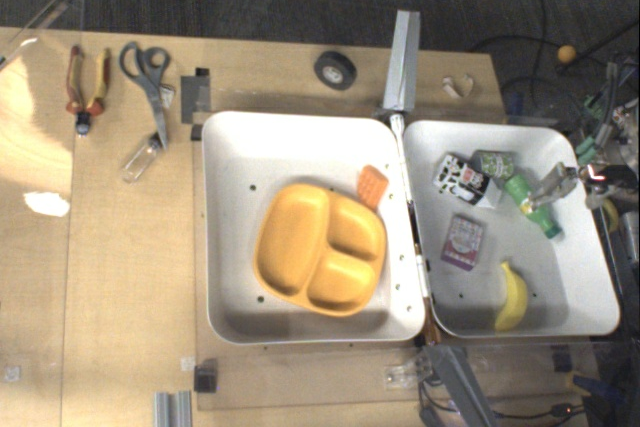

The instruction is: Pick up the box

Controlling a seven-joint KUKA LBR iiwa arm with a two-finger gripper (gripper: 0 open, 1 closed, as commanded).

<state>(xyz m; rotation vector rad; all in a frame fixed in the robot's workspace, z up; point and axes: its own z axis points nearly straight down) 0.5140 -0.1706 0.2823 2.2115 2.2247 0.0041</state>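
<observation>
A small black-and-white box (460, 178) lies tilted in the upper left of the right bin (590, 315). A flat purple box (463, 242) lies just below it on the bin floor. My gripper (556, 185) shows as a grey metal piece at the bin's right side. It sits over the right end of a green bottle (528, 198), roughly a hand's width right of the black-and-white box. Nothing is seen held in it.
A grey-green pouch (494, 162) rests beside the black-and-white box. A banana (511, 297) lies near the right bin's front wall. The left bin (225, 245) holds a yellow divided tray (322, 247) and a small orange block (372, 185). Scissors (150, 80), pliers and a tape roll (335, 69) lie on the bench.
</observation>
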